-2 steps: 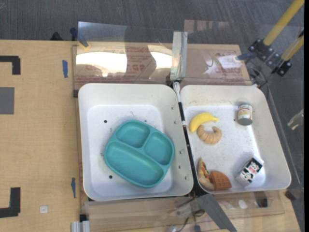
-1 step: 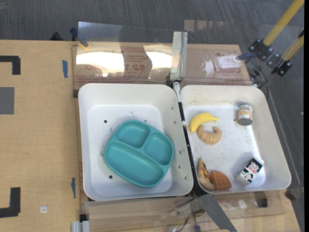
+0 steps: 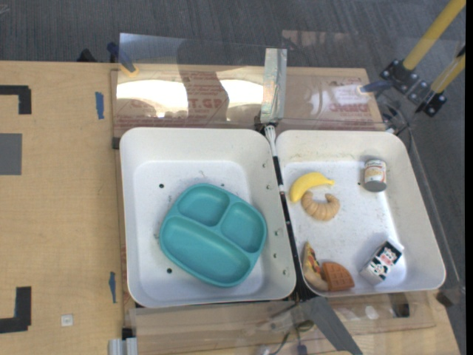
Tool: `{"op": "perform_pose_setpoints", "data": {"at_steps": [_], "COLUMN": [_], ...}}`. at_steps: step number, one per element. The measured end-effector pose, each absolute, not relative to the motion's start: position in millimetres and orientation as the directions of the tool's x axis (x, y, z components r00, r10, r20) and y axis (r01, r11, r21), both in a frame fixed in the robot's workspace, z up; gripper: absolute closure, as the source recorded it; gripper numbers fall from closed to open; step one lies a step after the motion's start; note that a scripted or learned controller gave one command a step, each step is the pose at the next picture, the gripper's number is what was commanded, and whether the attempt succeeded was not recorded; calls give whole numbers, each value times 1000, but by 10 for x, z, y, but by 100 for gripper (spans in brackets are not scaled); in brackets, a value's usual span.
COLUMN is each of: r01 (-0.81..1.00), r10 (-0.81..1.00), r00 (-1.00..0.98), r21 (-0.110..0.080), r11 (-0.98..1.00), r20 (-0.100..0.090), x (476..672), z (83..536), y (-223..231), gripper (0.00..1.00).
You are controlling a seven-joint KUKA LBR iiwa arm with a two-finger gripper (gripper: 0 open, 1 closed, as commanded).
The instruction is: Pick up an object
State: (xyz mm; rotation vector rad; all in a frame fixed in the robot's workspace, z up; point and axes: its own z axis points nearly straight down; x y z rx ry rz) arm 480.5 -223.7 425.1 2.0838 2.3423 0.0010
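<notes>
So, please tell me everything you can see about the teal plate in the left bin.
The teal divided plate looks like smooth plastic, rounded in outline, with three shallow compartments: two smaller ones toward the far side and one larger near side. It lies flat and upright on the floor of the left bin, slightly turned, nearer the bin's right wall. Nothing lies in it or touches it.

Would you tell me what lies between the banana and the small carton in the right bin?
In the camera view, the croissant sits just below the banana; beyond it, bare bin floor reaches the carton.
</notes>
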Motion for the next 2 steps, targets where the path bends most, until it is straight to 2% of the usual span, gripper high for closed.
{"op": "perform_pose_setpoints", "data": {"at_steps": [1,2], "r01": [961,659], "r10": [961,659], "r00": [276,752], "r21": [5,2], "r11": [-276,-752], "r20": [-2,0], "x": [4803,4802], "z": [4693,4848], "y": [-2237,-2146], "gripper": [100,100]}}
